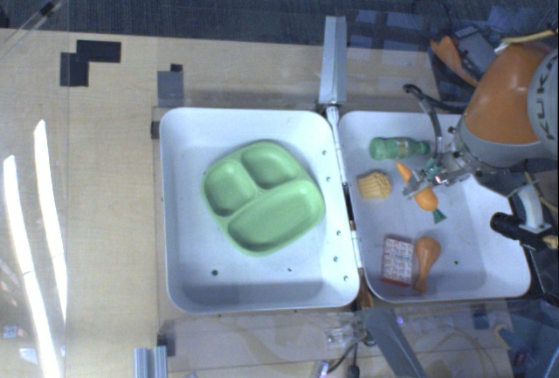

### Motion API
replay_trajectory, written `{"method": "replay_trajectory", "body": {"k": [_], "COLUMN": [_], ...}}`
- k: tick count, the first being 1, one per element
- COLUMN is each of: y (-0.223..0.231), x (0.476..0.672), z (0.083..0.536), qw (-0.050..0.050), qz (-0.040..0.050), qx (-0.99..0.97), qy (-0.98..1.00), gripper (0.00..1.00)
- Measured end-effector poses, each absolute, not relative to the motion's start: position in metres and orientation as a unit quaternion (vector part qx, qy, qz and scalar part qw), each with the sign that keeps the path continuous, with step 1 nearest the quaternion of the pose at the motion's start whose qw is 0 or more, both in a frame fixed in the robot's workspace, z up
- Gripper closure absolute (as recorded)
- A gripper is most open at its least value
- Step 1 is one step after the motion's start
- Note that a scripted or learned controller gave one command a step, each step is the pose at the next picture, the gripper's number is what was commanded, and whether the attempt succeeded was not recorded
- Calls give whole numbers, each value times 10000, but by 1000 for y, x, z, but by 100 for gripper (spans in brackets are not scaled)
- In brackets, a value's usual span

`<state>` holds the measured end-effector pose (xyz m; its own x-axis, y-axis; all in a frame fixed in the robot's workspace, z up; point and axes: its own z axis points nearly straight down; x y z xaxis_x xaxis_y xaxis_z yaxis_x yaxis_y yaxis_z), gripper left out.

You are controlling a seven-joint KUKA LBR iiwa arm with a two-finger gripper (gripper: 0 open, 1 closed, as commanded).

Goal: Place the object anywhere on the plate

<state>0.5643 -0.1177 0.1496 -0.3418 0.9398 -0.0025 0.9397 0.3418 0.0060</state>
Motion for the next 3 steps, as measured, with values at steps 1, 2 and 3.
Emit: {"method": "replay_trajectory", "body": {"k": [1,2,3], "y": [-44,41,41], "x": [634,573,573], "z": [186,186,186], "qw": [31,16,17], "qz": [21,20,20], "qx": [5589,6044,6044], "qy": [8292,7966,7966], "gripper": [100,100,0]}}
